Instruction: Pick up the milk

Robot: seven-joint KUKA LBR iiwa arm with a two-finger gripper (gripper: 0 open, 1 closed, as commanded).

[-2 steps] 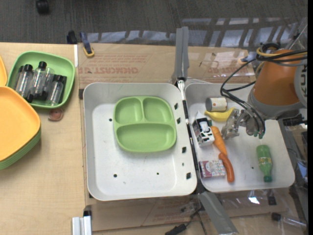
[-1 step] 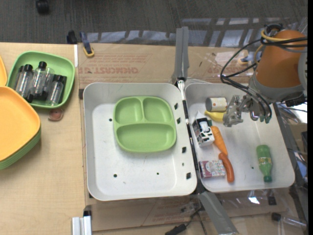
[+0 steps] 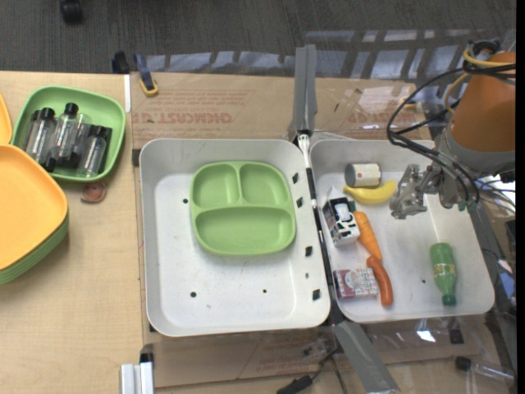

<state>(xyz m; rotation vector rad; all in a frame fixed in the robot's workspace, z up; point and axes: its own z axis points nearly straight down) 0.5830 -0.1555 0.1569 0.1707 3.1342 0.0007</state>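
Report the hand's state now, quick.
Grey two-finger hand: above the right white bin, beside the yellow banana; nothing visibly between its fingers, open or shut cannot be told.

Two bins sit side by side on the bench (image 3: 74, 318): the left bin (image 3: 164, 302) at the frame's centre holds a divided plate (image 3: 243, 208), and the right bin (image 3: 480, 298) holds everything else. In the right bin, a small can (image 3: 363, 174) lies at the top with a banana (image 3: 371, 193) just below it, the milk carton (image 3: 340, 222) sits by the left wall beside two carrots (image 3: 373, 257), a small box (image 3: 355, 283) lies at the lower left, and a bottle (image 3: 443, 272) lies at the right. The gripper (image 3: 408, 199) hangs right of the banana, while at the frame's far left a tray of vials (image 3: 70, 134) sits above a stack of plates (image 3: 29, 216).
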